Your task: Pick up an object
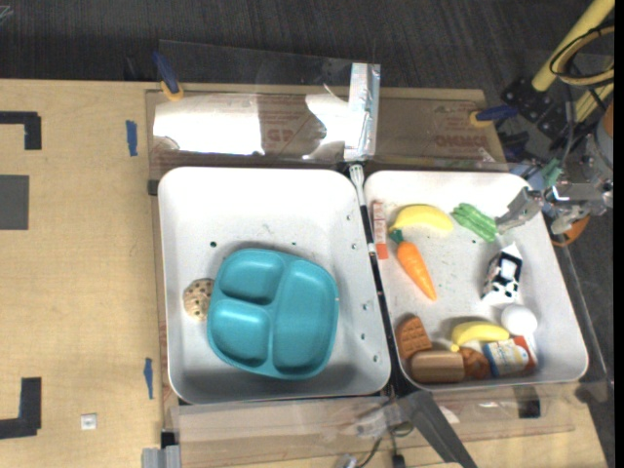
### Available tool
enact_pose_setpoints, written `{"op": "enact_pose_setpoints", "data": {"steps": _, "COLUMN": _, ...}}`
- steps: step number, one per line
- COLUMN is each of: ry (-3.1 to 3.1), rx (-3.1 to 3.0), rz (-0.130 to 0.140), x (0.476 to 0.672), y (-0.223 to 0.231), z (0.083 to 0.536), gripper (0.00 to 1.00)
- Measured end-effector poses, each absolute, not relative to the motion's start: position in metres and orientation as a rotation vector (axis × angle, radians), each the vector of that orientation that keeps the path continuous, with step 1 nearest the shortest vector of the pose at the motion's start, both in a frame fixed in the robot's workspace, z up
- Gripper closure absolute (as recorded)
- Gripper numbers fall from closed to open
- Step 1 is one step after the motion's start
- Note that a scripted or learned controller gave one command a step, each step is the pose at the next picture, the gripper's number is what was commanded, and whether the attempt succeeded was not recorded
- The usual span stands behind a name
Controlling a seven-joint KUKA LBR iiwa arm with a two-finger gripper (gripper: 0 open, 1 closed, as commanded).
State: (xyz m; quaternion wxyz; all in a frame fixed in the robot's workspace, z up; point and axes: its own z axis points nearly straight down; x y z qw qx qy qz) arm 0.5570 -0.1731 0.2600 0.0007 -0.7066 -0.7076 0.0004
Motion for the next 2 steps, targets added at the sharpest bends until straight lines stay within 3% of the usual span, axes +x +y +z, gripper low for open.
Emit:
{"op": "enact_pose_setpoints", "data": {"steps": 1, "ry": -2.351, "rx": -2.075, "rz": 0.006, "x": 0.634, "y": -0.150, "z": 0.165, "gripper": 0.00}}
{"op": "enact_pose_setpoints", "data": {"steps": 2, "ry": -2.452, "rx": -1.958, "rz": 0.003, "x": 0.622, "y": -0.154, "z": 0.124, "gripper": 0.00}}
